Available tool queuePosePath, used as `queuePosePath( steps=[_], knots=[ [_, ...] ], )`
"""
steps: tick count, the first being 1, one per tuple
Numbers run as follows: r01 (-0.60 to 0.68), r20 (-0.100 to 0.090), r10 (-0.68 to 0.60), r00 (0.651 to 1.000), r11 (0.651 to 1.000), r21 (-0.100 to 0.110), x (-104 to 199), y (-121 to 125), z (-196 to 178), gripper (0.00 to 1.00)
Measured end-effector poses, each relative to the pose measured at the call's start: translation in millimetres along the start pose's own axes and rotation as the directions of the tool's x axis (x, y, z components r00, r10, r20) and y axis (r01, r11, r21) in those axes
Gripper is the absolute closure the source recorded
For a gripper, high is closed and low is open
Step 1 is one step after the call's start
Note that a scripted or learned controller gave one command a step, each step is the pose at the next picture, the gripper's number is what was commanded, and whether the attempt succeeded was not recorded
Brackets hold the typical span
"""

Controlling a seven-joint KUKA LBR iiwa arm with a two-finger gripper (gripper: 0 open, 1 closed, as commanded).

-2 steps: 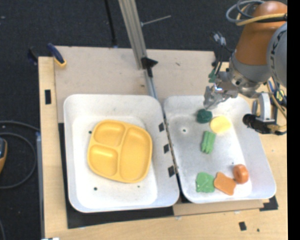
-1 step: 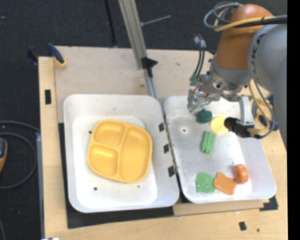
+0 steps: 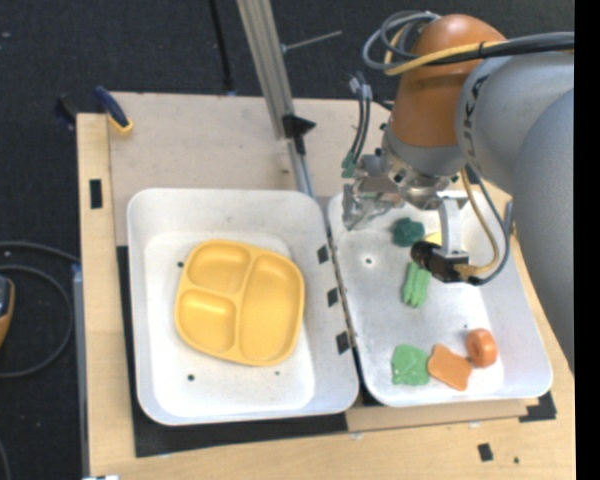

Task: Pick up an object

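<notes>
Several small toys lie in the right bin. A dark green piece sits near the bin's far end, with a light green oblong piece just in front of it. Along the near edge lie a green lump, a flat orange piece and a small orange-red one. My gripper hangs low over the far left corner of this bin, left of the dark green piece. I see nothing held in it. The wrist hides part of the bin's far end.
The left bin holds a yellow divided plate. A metal post rises behind the bins, close to the gripper. A black cable fitting hangs from the wrist over the right bin.
</notes>
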State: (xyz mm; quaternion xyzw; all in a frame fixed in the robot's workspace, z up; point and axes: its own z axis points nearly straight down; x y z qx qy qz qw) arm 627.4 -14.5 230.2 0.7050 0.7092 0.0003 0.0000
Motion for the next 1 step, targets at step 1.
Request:
queuePosePath(
  steps=[1],
  knots=[
    [0.001, -0.001, -0.001, 1.000, 1.000, 0.000, 52.8, -6.7, 6.3, 1.00]
  ],
)
